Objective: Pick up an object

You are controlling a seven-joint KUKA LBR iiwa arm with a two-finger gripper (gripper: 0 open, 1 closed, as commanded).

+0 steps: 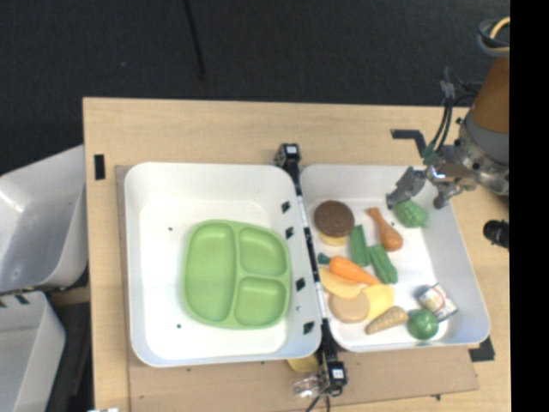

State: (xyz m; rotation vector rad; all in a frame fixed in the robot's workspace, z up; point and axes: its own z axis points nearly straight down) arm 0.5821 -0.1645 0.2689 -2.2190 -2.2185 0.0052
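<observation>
the arm (pixel 489 114) comes in from the right, orange band showing near the edge, w/ the gripper (pixel 422 191) hanging over the far right corner of the right bin (pixel 467 269). its two fingers are spread fairly wide, one grey fingertip (pixel 401 193) on the left and the other to the right, and a green broccoli piece (pixel 412 214) sits just below and between them. can't tell if the tips touch it; it looks to be lying on the bin floor, not lifted.

rest of the right bin is crowded w/ toy food. a brown-topped burger (pixel 334 221) sits near the divider, a chicken drumstick (pixel 385 227) to its right, close to the broccoli. two dark green pods (pixel 372 256) lie in the middle, an orange carrot (pixel 351 270) just in front of them. nearer the front: a yellow wedge (pixel 343 287), a round tan biscuit (pixel 349 307), a yellow piece (pixel 379 297), a pale cone-shaped thing (pixel 387 318), a green ball (pixel 422 324) and a small can (pixel 434 299) by the front right corner.

the left bin (pixel 154 316) has a light green divided plate (pixel 235 273) w/ three sections lying flat in its middle. both bins rest on a light wood bench (pixel 171 127).
</observation>
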